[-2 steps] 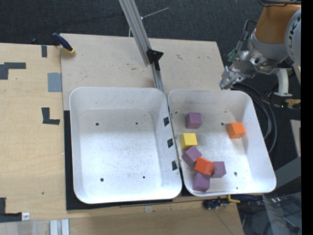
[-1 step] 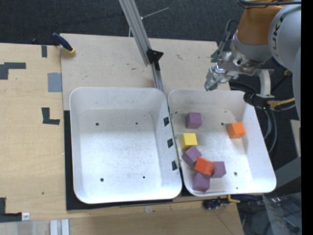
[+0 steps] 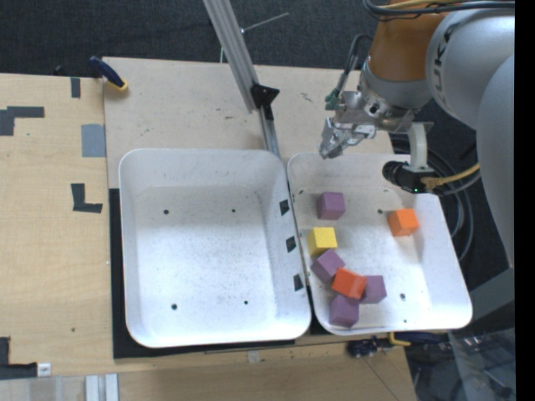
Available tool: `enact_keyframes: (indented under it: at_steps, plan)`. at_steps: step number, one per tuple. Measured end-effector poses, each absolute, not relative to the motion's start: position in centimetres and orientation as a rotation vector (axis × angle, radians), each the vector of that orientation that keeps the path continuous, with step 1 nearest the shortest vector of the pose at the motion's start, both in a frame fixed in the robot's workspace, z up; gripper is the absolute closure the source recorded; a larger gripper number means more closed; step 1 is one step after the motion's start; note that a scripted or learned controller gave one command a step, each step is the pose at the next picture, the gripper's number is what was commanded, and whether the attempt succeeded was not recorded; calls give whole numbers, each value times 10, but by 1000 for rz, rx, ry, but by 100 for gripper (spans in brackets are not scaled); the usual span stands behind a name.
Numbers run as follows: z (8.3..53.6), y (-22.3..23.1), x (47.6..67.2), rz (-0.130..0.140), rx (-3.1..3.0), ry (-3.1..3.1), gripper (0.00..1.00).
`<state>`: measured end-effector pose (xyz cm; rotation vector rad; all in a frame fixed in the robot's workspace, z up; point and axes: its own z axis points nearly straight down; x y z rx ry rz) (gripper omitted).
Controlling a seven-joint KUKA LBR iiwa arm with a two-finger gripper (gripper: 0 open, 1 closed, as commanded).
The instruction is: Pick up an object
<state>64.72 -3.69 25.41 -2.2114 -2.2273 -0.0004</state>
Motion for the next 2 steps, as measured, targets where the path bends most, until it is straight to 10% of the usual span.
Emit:
enact_keyframes:
  at_steps: [2]
  plan:
    - [253,63,601,3,-2211,-2227,100]
